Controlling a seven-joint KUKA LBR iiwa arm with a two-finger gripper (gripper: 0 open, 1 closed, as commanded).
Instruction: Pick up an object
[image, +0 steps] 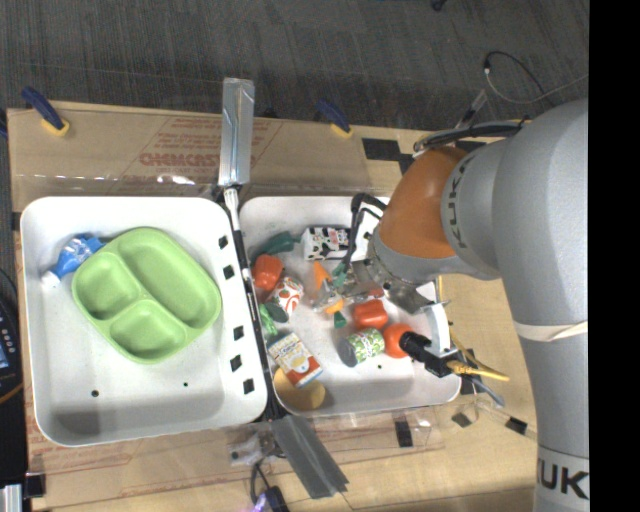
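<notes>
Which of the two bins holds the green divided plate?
The left bin. The green divided plate lies in it beside a blue item; the right bin holds a clutter of small toys under the arm.

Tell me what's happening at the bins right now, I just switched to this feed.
The arm is reaching down into the right bin, which holds a jumble of small items: a black-and-white carton, an orange piece, a green can, a juice box. Its wrist hides the gripper, so a grasp can't be confirmed. The left bin holds a green divided plate and a blue item.
</notes>
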